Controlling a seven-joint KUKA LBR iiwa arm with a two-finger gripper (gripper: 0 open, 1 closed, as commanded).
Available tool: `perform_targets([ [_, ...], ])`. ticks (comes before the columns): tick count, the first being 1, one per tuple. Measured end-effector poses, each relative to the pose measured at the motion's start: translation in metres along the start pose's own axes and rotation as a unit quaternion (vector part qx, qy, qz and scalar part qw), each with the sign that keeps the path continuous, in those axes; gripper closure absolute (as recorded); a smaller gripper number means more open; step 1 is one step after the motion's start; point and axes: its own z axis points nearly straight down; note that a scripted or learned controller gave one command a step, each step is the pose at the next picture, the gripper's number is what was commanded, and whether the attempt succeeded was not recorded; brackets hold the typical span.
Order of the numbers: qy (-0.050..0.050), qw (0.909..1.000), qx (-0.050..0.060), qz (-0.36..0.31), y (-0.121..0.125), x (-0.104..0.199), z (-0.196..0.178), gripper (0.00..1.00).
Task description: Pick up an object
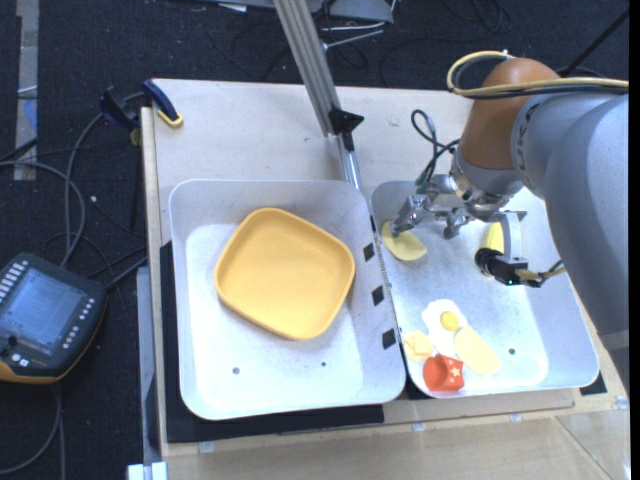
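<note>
On the tabletop (250,118), the right bin (560,318) holds a pale yellow slice (408,246) just left of and below the jaws (432,218); their opening cannot be told.

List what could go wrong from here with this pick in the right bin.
1. The tool sits above a pale yellow piece lying by the right bin's left wall; a closing finger could hit that wall and miss.
2. The piece looks flat, so it may slip out.
3. A yellow item lies close beside the wrist and may get knocked aside.
</note>
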Motion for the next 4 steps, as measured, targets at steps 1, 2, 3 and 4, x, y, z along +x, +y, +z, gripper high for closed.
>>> perform_targets([
  [1, 0.000, 1.0000, -0.002, 0.000, 0.001, 0.000, -0.013, 1.00],
  [2, 0.000, 1.0000, -0.005, 0.000, 0.002, 0.003, -0.076, 1.00],
  [3, -0.001, 1.0000, -0.004, 0.000, 0.009, 0.001, -0.136, 1.00],
  [4, 0.000, 1.0000, -0.004, 0.000, 0.009, 0.001, -0.185, 1.00],
])
